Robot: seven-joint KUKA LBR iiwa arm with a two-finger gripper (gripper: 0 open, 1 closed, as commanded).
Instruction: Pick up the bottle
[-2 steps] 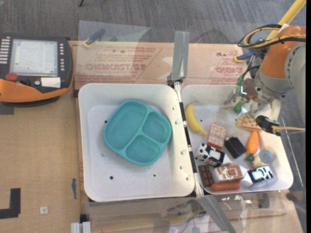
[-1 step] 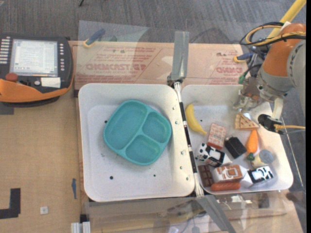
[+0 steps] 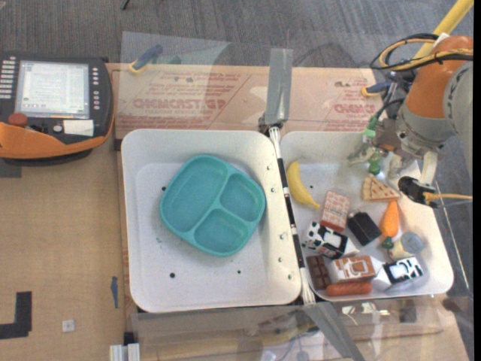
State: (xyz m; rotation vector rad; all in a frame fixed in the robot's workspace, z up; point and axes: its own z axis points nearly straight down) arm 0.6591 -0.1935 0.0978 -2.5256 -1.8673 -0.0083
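The gripper (image 3: pixel 373 150) was lowered over the far end of the right bin (image 3: pixel 443 277), presumably for the bottle (image 3: pixel 370 135), a green thing seen at its tip, the grasp being indiscernible.

The bottle (image 3: pixel 367 154) is small and pale, seemingly clear, with a green bit at its upper end. It sits at about 12 o'clock in the right bin (image 3: pixel 443 277), near the far wall. It is partly hidden under the gripper (image 3: pixel 379 156), so its pose is unclear.
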